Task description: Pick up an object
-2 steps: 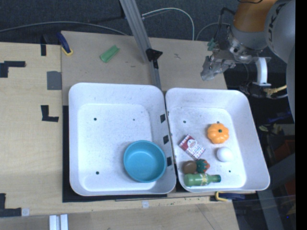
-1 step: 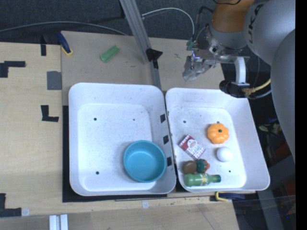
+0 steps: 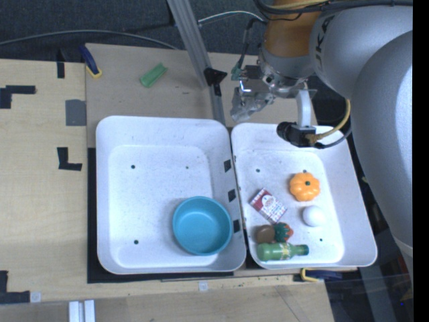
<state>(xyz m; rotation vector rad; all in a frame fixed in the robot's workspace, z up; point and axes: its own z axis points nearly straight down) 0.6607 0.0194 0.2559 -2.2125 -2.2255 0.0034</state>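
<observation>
The right bin [image 3: 335,159] holds an orange toy pumpkin [image 3: 304,186], a white egg-like ball [image 3: 312,215], a red and white packet [image 3: 268,205], a brown piece [image 3: 265,233], a strawberry [image 3: 283,231] and a green bottle [image 3: 283,251] lying on its side. A blue bowl [image 3: 202,225] sits at the near right of the left bin [image 3: 134,146]. My gripper [image 3: 245,109] hangs above the far edge where the two bins meet, well clear of all the objects, with nothing seen between its fingers.
A slanted metal pole [image 3: 194,39] stands behind the bins. A green block [image 3: 153,75] lies on the bench at the back left. The grey arm [image 3: 375,79] covers the upper right of the view.
</observation>
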